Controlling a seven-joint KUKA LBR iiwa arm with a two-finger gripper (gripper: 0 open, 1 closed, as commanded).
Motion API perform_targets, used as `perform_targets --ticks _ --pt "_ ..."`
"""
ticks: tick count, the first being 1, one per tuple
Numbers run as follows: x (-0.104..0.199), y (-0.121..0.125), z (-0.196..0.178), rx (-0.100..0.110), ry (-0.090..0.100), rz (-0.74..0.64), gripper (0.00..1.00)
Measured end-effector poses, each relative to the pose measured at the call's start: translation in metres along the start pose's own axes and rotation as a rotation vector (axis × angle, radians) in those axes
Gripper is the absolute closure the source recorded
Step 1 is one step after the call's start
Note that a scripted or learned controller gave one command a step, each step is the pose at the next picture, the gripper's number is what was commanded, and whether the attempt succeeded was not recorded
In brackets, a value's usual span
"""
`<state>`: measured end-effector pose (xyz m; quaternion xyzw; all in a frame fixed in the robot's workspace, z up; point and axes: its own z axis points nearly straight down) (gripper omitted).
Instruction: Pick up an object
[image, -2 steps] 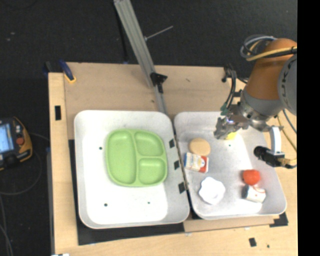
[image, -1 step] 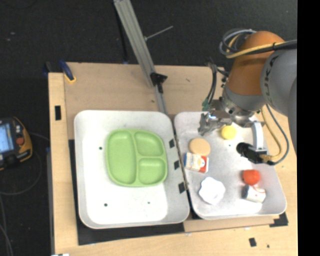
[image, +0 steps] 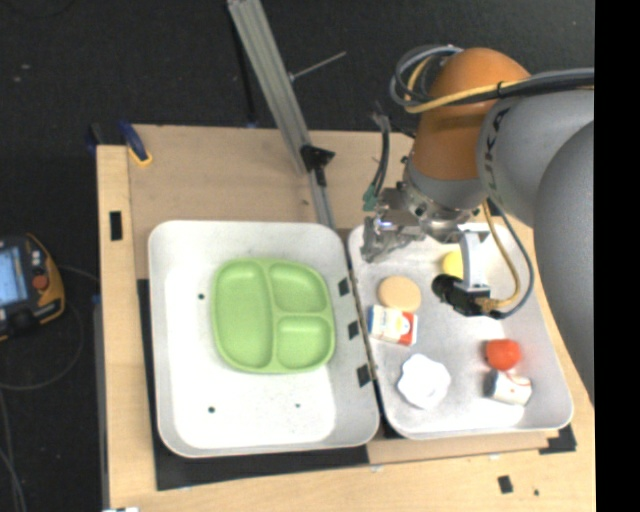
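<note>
- Gripper hanging over the far left corner of the right bin, below the orange wrist band; grip state not readable from this slant — cannot tell whether released or clenched, nothing seen held.
- Sitting nearest, just below the tool: tan round disc, touching the small red-and-white carton beneath it.
- Lying further out in the same bin: yellow piece partly hidden behind a black cable fitting, white crumpled lump, red ball, white block just beside the ball.
- Judging the step as approach, pick not yet made; likeliest target the disc.
- Doing it well: centring over one item only, keeping clear of the bin wall, descending straight, avoiding the disc–carton contact line so as not to pinch both.
- Counting: two bins, six loose items in the right one, one of each kind.
- Left bin carrying one green divided tray, three compartments.
</note>
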<state>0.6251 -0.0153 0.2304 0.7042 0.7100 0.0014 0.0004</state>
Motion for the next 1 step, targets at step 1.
perform_targets --ticks 1 --pt "0.0502 -0.0045 0.0046 0.002 -0.001 0.001 1.00"
